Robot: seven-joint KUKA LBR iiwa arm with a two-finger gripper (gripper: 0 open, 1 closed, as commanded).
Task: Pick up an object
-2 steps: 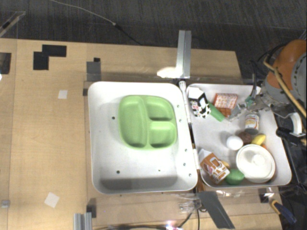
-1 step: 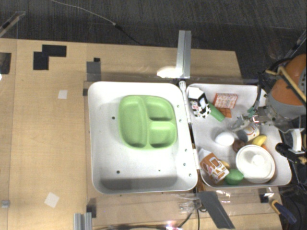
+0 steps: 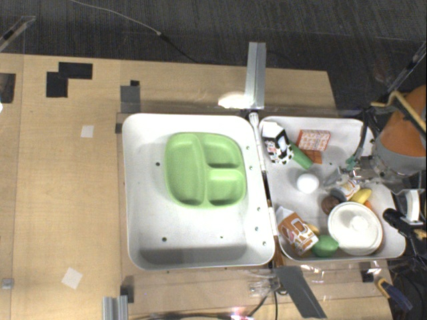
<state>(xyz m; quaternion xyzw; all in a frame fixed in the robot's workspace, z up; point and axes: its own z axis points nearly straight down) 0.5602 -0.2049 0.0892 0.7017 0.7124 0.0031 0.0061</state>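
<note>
The right bin (image 3: 337, 127) holds a jumble of small objects. A black-and-white cow toy (image 3: 277, 146) lies at its far left, with a red patterned box (image 3: 313, 141) and a green stick-shaped piece (image 3: 302, 157) beside it. A white ball (image 3: 307, 182) sits near the middle. At the front lie an orange snack packet (image 3: 297, 233), a green round object (image 3: 325, 247) and a white bowl (image 3: 355, 227). My gripper (image 3: 352, 173) hangs low over the bin's right side, just above a yellow piece (image 3: 362, 195) and a brown round thing (image 3: 330, 204). The view shows nothing held.
The left bin (image 3: 143, 199) carries a green divided plate (image 3: 203, 169). The arm's orange band (image 3: 402, 131) and grey wrist crowd the right bin's right edge. A metal post (image 3: 256, 72) stands behind the wall between the bins. Bare bench lies to the left.
</note>
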